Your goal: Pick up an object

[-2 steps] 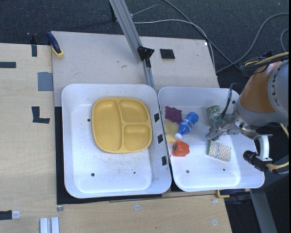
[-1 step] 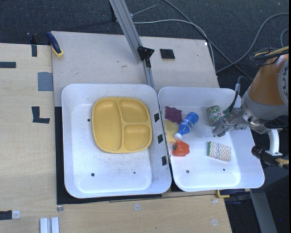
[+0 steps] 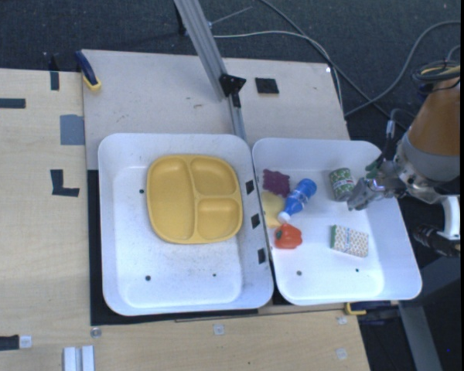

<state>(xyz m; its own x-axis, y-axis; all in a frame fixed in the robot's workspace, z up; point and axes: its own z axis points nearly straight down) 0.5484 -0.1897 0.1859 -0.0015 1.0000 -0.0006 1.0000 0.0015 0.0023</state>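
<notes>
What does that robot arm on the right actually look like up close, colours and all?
The arm is a thick rounded column with a broad orange band above a grey wrist section. At its end sits a small dark grey metal gripper that looks blocky and mechanical. A yellow-and-black cable loops near the top of the arm, and a white piece hangs beside the wrist.
</notes>
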